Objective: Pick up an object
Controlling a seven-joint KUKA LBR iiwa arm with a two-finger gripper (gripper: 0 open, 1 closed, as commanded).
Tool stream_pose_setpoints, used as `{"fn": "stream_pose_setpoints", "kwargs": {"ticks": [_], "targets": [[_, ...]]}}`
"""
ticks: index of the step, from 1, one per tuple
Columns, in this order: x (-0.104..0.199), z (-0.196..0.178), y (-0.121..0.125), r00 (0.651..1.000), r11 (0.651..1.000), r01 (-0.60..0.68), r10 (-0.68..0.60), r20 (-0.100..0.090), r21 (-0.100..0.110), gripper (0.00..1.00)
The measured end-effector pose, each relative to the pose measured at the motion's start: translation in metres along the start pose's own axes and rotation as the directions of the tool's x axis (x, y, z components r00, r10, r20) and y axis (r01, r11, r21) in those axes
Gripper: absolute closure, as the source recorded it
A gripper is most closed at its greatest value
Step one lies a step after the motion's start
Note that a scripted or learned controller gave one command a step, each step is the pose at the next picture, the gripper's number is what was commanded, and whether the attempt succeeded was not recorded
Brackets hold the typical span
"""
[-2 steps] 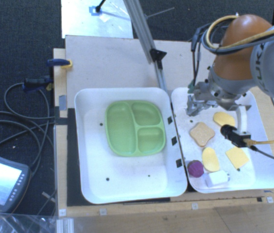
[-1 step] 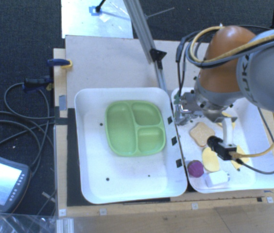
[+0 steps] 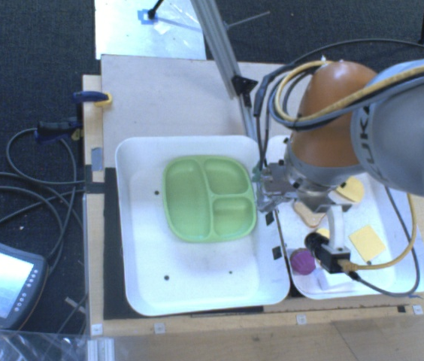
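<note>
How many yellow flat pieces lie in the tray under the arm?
2: a yellow square in the right bin, and a second yellow piece farther back, partly beneath the arm. A paler tan piece lies nearby; the arm may hide more.

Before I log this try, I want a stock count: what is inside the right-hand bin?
A purple object, a yellow square, a second yellow piece and a tan piece lie in the right bin. The arm covers its far half, so anything there is hidden.

The left bin (image 3: pixel 197 277) has open floor around the green plate (image 3: pixel 210 199), but the big arm (image 3: pixel 407 126) covers the right bin (image 3: pixel 385 280).
</note>
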State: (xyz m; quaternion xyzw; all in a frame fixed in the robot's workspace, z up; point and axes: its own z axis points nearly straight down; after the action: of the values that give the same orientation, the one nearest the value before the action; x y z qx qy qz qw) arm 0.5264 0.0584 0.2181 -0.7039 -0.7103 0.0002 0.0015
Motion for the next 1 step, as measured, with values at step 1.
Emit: {"fn": "stream_pose_setpoints", "kwargs": {"ticks": [1], "targets": [[0.0393,-0.0020,-0.0321,1.000,1.000,0.001,-0.001,-0.001,0.000,1.00]]}}
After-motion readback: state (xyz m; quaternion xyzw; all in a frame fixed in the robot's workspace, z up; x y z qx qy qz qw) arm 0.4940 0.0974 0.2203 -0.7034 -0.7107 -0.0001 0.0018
